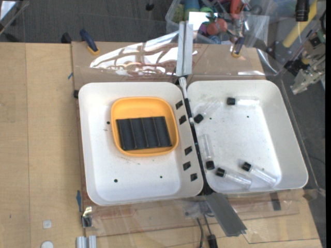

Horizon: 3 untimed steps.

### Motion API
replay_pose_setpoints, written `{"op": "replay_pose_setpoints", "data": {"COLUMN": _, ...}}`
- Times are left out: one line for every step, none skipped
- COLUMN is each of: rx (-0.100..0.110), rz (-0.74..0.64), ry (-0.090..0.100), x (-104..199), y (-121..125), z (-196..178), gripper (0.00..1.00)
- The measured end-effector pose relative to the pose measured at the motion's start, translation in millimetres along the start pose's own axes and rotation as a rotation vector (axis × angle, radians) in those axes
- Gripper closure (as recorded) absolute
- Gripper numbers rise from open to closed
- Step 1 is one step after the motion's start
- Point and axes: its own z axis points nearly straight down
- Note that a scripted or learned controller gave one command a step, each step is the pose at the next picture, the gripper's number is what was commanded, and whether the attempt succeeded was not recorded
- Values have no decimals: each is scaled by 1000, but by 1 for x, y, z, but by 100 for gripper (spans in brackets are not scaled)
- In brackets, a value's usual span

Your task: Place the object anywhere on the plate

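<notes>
1. Orange square plastic plate point(120, 109), left white shallow bin point(98, 182); a black ribbed rectangular block point(143, 133) lies flat on it.
2. Right white shallow bin point(289, 154): clear plastic tubes with black caps point(235, 176), scattered.
3. Grey robot hand point(306, 79), upper right, beyond the bins; finger state cannot be told.
4. Wooden worktop point(36, 138).

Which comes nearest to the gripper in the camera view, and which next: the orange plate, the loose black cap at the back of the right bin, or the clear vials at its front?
Measured from the gripper, beyond the far right corner of the right bin:
1. Black cap, right bin, back.
2. Clear vials, right bin, front.
3. Orange plate, left bin.
</notes>
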Motion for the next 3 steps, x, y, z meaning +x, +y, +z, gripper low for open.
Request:
{"op": "replay_pose_setpoints", "data": {"rx": 0, "rz": -253, "ry": -1, "x": -1, "y": -1, "z": -18, "gripper": 100}}
{"op": "replay_pose_setpoints", "data": {"rx": -1, "rz": -482, "ry": -2, "x": -4, "y": -1, "z": -104, "gripper": 100}}
{"op": "replay_pose_setpoints", "data": {"rx": -1, "rz": -825, "ry": -1, "x": -3, "y": -2, "z": -125, "gripper": 100}}
